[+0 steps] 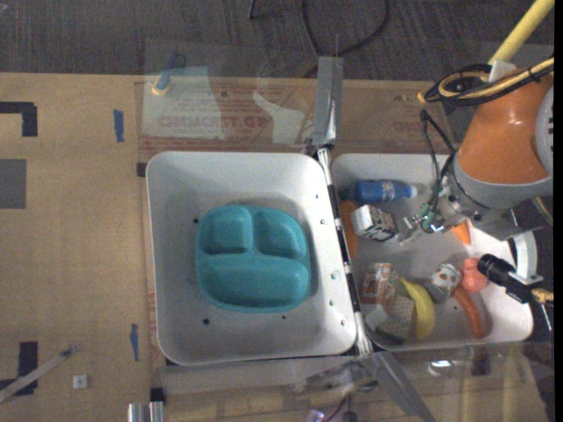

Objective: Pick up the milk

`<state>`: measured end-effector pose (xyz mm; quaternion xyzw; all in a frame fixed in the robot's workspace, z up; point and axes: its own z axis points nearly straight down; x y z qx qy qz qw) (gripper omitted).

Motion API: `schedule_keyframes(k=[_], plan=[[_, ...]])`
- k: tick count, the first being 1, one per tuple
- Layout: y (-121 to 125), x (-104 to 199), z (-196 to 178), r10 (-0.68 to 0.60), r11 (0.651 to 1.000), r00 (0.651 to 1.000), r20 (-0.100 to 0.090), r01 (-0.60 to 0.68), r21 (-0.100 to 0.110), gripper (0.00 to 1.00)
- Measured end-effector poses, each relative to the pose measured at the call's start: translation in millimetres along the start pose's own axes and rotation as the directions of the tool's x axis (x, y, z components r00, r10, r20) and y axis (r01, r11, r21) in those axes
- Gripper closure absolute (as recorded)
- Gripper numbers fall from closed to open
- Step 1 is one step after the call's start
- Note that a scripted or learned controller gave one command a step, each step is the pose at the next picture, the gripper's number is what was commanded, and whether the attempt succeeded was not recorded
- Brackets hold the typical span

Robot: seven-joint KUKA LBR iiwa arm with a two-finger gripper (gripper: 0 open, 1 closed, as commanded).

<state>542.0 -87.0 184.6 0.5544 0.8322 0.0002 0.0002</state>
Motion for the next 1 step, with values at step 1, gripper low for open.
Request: schedule_keyframes(k=[1], plan=[[-21.7,100.2,0.3,-0.201,0.980,0.980,-0.002,0.201,0.002,1.00]])
